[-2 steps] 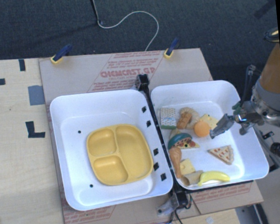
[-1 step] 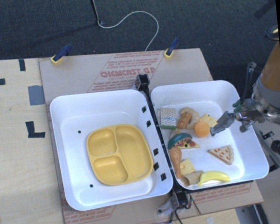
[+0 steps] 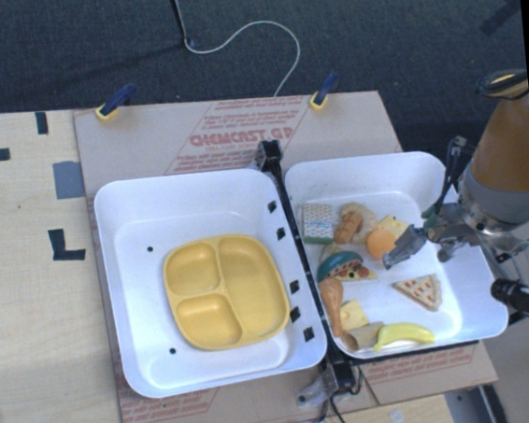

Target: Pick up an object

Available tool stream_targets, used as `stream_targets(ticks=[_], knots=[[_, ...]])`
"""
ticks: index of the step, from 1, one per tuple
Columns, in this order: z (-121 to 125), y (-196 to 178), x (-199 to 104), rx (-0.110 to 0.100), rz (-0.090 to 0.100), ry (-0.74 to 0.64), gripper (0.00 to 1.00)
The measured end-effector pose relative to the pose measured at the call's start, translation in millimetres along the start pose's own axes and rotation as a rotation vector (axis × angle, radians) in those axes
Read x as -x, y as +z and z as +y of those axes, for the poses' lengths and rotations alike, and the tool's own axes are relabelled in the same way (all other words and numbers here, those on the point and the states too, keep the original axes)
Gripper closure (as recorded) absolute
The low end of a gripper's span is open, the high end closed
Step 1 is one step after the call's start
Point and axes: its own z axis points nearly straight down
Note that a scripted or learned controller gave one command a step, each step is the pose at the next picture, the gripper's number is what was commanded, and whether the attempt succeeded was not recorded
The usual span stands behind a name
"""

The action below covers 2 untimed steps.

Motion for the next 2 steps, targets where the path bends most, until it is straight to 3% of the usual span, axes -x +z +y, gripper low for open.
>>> stream_targets(ticks=[2], knots=[[-5.8, 109.9, 5.9, 0.004, -0.003, 0.001, 0.00]])
